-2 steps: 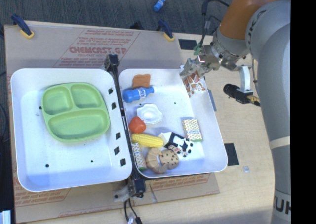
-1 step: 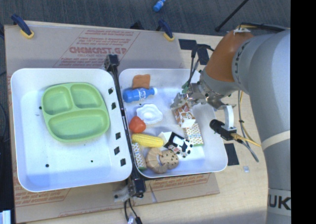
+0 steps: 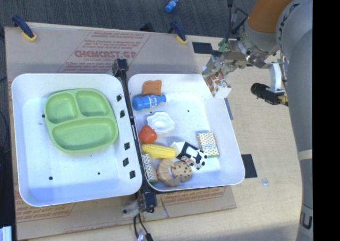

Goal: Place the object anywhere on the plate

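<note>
The gripper [image 3: 219, 77] hangs over the far right corner of the right bin [image 3: 226, 123], its fingers pinching a small carton [image 3: 219, 86]. The green plate [image 3: 81, 119] lies in the left bin [image 3: 26, 144], well apart from the carton.

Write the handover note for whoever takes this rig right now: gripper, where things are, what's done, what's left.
Gripper: above the far right corner of the right bin, with a small white and reddish object at its tip; whether it is really gripped cannot be told.
Green plate: in the left bin, all three compartments bare.
Still in the right bin: blue bottle, orange block, white cup, tomato, corn, cookie and a few small packets.
Done: nothing is on the plate yet.
Left: carry the object across to the left bin and set it on the plate.
</note>
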You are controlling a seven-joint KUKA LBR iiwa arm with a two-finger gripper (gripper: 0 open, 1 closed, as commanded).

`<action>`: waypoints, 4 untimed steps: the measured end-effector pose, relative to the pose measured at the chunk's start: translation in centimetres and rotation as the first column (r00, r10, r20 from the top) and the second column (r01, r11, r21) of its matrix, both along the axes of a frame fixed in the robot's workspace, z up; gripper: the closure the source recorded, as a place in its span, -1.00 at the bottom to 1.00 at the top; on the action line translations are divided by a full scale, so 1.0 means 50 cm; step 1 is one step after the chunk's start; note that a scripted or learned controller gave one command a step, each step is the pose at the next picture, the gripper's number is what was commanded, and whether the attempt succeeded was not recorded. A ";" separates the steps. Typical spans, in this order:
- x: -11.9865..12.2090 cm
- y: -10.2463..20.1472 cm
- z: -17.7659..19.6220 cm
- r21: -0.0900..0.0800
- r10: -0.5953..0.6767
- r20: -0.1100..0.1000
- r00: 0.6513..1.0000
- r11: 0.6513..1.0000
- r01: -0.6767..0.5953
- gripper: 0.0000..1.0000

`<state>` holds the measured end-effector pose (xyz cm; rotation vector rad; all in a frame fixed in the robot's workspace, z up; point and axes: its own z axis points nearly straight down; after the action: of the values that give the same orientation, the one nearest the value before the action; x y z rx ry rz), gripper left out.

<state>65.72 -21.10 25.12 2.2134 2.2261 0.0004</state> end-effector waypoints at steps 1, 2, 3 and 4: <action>-0.150 0.000 -0.165 0.002 0.000 -0.007 1.000 1.000 0.000 1.00; -0.290 -0.001 -0.009 0.001 -0.001 -0.003 1.000 1.000 0.001 1.00; -0.362 0.159 -0.138 0.002 0.002 -0.006 1.000 1.000 -0.002 1.00; -0.359 0.217 0.095 0.001 0.001 0.001 1.000 1.000 -0.001 1.00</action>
<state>47.79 -10.25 29.85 2.2123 2.2272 0.0015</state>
